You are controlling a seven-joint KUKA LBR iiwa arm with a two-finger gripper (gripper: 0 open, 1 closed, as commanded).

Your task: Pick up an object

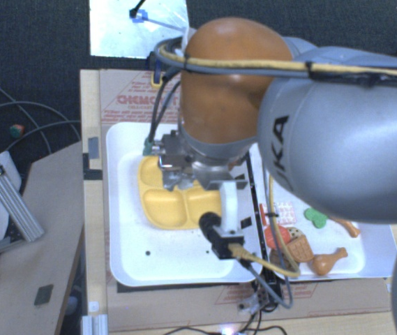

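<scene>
Arm point(338, 145): grey, with an orange band, reaching in from the right and covering much of the upper middle of the view. Cables run along it and down past the wrist.

Counter point(51, 187): pale wood, carrying two white bins side by side. Left bin point(125, 257) is the better exposed; right bin point(376, 260) is mostly under the arm.

Yellow tray point(174, 204): a divided dish with shallow compartments, lying flat in the left bin, toward its back and right side. Long axis runs from upper left to lower right; its upper end is hidden beneath the wrist.

End effector point(184, 180): down over the yellow tray, its tip at or just above the tray's upper part. Contact cannot be confirmed, and whether it is spread or closed cannot be told, as the wrist housing blocks the tip.

Right bin, small items: a brown toy drumstick point(329, 259) near the front, thin end pointing upper right; a green piece point(315, 218) behind it; a red and brown toy point(289, 241) to the left of the drumstick
</scene>
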